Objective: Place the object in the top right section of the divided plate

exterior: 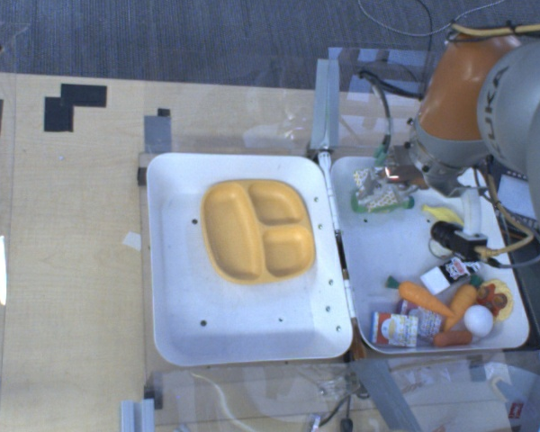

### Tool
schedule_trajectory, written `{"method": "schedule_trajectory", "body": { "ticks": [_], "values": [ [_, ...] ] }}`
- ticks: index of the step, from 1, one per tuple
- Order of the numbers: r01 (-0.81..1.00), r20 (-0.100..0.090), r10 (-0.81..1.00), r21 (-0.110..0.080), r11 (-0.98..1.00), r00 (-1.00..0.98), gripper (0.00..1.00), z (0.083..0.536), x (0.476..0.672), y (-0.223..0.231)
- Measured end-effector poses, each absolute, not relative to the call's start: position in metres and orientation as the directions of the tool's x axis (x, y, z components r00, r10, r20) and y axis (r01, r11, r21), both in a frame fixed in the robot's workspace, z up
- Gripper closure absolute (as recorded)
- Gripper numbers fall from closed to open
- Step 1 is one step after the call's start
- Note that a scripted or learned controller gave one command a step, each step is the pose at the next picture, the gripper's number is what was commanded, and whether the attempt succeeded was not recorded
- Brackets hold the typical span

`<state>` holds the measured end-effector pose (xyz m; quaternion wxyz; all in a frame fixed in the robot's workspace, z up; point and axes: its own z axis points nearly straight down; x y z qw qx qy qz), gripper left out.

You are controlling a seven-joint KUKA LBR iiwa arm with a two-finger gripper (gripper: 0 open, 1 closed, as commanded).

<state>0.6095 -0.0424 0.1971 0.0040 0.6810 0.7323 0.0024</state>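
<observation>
Tool (384, 180) hangs low at the right bin's (371, 268) eleven o'clock corner, over a green-edged packet (378, 202), likely your pick; its opening you cannot tell. Yellow divided plate (255, 229) waits in the left bin (180, 313).

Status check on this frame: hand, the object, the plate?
Hand low in right bin, over green-white item; grip not confirmed. Divided plate in left bin, top right section bare. Toy food heaped at right bin's near corner.
</observation>
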Motion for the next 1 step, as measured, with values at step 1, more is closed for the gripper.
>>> {"method": "schedule_trajectory", "body": {
  "ticks": [1],
  "values": [
    [0.973, 0.000, 0.973, 0.003, 0.230, -0.230, 1.00, 0.1845, 0.5524, 0.0365]
  ]
}}
